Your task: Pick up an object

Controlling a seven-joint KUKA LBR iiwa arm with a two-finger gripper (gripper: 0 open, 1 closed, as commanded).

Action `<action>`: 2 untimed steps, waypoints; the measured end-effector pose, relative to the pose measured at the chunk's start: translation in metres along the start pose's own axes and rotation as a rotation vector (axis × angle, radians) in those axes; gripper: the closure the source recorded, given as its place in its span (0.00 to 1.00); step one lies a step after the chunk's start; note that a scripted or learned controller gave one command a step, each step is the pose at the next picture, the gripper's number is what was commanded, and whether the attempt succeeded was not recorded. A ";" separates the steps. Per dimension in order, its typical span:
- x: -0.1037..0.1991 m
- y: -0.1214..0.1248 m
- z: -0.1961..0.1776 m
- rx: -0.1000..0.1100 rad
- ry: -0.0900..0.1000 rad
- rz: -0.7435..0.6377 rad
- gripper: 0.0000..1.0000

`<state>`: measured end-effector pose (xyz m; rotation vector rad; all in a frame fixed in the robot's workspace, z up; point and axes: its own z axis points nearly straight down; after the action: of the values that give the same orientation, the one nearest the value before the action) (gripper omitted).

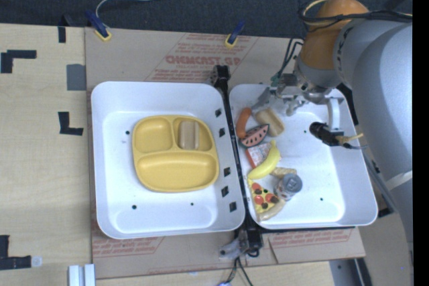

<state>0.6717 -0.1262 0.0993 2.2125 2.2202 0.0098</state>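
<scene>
Now | hand (pixel 292 94) upper right of frame, above the right bin (pixel 335 194) | grip state: cannot tell | toy banana (pixel 266 163) lies centre-right, untouched.

A yellow divided plate (pixel 175 153) sits in the left white bin (pixel 110 211). Both bins rest on cardboard sheet (pixel 161 53), clipped by two blue-and-yellow clamps (pixel 98 26).
</scene>
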 end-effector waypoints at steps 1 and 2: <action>-0.001 -0.003 0.013 0.007 -0.001 0.002 0.00; 0.000 -0.002 0.003 0.007 -0.001 0.001 1.00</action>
<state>0.6693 -0.1264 0.0959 2.2162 2.2224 0.0012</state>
